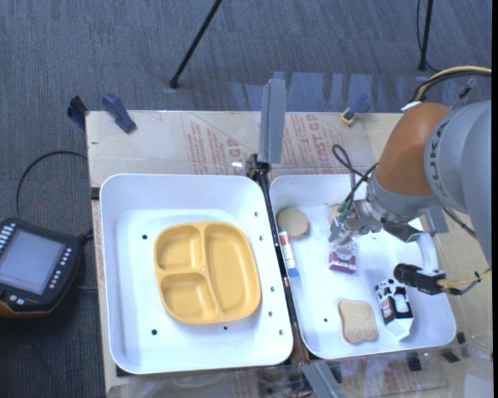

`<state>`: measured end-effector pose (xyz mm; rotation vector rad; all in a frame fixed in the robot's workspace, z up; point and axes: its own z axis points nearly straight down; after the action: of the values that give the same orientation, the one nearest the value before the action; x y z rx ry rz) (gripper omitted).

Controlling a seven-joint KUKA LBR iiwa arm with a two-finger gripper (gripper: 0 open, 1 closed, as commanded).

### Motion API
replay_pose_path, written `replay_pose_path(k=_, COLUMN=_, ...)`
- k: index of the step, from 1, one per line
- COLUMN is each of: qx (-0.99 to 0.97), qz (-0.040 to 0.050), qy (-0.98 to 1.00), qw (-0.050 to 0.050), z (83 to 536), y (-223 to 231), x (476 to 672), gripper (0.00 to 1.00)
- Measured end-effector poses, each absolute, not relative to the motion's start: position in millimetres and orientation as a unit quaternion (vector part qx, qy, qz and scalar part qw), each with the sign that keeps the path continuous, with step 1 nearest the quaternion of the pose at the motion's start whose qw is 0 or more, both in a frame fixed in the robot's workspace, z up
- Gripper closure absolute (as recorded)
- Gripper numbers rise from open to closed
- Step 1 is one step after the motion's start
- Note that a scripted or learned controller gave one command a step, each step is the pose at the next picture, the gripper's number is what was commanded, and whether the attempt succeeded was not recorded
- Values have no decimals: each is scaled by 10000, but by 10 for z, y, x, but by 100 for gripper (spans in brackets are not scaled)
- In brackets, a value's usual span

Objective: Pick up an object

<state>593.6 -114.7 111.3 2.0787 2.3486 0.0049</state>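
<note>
On the bench, two shallow white bins sit side by side: left bin holds a yellow divided tray with three compartments, lying flat near the middle; right bin holds the small stuff. Arm, grey with an orange band, comes in from the right and bends down over the right bin, gripper low over the upper middle of it. Gripper tip is right above and just about touching a small red and white packet; whether the claw is released, clenched or grasping anything, cannot tell, the wrist and cables cover it and nothing is clearly seen caught in it. Packet lies on the bin floor, near the bin centre. Round tan bun-like thing sits at the upper left of the right bin, near the divider. Thin white marker-like tube with red and blue marks lies along the left wall of that bin, just below the bun. Slice of toast lies flat near the bottom edge. Black and white carton is just right of the toast, near the lower right corner, tilted. Outside the bins, a handheld control pad with a grey screen rests on the floor at far left, cable looping up from it. Blue clamps grip the bench's back edge
</note>
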Motion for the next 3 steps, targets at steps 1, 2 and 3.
replay_pose_path(k=1, qx=6626, qz=12, qy=7490, qw=23, z=1108, y=-1146, x=5934, gripper=0)
replay_pose_path(k=2, qx=6835, qz=-19, qy=7299, qw=-31, z=848, y=-1325, x=5636, gripper=0)
replay_pose_path(k=3, qx=6836, qz=-19, qy=7298, qw=-45, z=941, y=-1327, x=5638, gripper=100)
